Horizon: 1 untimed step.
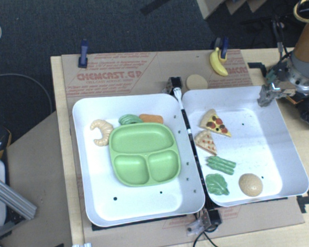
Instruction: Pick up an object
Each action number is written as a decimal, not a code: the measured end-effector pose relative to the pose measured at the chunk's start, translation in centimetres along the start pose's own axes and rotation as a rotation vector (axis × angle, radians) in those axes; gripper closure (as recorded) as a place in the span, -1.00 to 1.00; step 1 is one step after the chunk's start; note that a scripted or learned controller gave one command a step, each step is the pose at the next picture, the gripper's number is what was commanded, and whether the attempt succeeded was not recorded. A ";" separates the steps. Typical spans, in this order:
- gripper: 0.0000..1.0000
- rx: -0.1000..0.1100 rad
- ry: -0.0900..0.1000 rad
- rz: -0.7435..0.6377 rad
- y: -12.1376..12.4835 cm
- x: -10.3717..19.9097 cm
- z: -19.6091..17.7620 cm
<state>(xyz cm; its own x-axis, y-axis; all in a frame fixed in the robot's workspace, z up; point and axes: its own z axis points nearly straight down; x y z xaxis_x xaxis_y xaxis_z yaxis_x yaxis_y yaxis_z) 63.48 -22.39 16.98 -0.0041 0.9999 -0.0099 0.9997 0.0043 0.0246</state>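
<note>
The right bin holds a pizza slice, a tan wedge, a green bean pod, a green leafy piece and a round tan bun. In the left bin lie a green divided plate, a croissant, a green item and an orange piece. My gripper hangs over the right bin's far right corner, well apart from every object, and nothing shows in it.
A yellow banana and a tan disc lie on the board behind the bins. A blue clamp sits at the board's back left. A black divider strip runs between the bins.
</note>
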 end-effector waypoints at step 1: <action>1.00 0.019 0.008 0.002 3.3 0.1 3.6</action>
<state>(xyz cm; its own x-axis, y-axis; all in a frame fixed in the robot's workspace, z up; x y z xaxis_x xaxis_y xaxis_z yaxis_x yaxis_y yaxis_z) 66.83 -22.36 13.49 -0.0018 1.0000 -0.0018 1.0000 0.0018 0.0053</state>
